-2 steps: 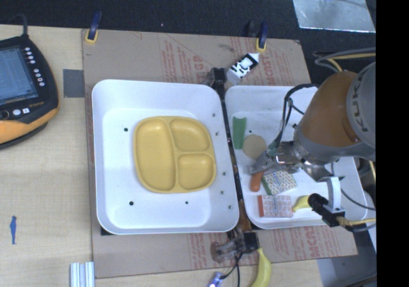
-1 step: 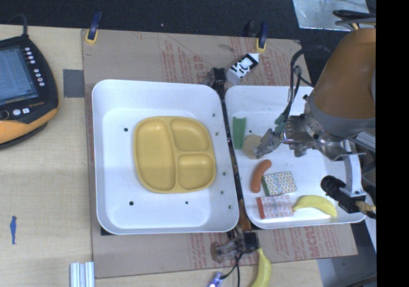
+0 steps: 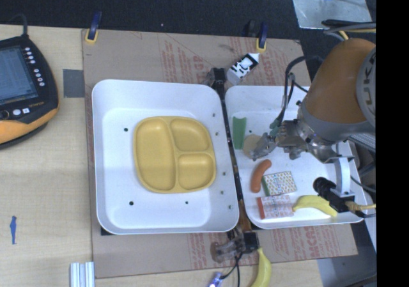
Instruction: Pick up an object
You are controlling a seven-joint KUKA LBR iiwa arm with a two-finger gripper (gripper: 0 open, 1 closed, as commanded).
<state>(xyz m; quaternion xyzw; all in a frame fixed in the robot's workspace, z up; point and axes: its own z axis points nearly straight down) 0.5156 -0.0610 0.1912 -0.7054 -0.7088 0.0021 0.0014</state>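
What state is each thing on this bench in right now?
Left bin: holds one yellow tray.
Yellow tray: lying flat, compartments bare.
Right bin: holds several small things.
Hot dog: lying loose.
Banana: lying by the near rim.
Green block: lying by the left wall.
Gripper: low over the right bin.

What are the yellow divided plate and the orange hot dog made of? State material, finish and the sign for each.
Yellow three-compartment plate: likely moulded plastic, matte; even colour, soft rounded ridges.
Orange hot dog: probably toy plastic or rubber, smooth; uniform colour, slight sheen.
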